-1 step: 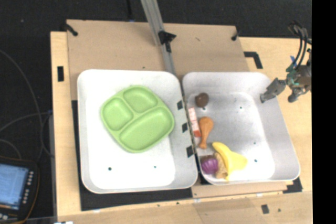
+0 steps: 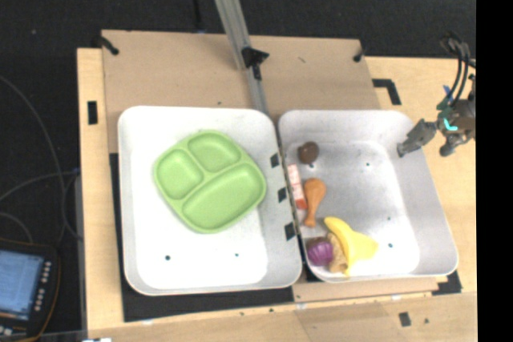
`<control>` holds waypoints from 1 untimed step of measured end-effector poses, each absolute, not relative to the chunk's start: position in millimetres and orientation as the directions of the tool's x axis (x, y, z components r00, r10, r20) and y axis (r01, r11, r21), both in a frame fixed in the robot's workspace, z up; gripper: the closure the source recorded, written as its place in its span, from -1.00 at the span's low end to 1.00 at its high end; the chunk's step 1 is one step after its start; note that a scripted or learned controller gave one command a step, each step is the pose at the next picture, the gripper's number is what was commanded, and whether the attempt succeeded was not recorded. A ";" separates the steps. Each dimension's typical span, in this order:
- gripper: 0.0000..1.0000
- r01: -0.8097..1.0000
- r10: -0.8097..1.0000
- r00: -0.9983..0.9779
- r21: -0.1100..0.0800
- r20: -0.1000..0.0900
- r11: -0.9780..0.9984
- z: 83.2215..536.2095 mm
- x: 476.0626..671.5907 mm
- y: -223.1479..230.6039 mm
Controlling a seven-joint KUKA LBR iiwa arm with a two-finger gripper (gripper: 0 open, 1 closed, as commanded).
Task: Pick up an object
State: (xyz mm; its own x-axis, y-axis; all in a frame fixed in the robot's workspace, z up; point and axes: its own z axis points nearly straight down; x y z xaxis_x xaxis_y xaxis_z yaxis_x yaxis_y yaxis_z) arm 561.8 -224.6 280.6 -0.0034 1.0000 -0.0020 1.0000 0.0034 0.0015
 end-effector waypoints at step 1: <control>-1.00 1.000 1.000 -0.001 -0.005 0.000 0.001 218.7 566.0 -223.5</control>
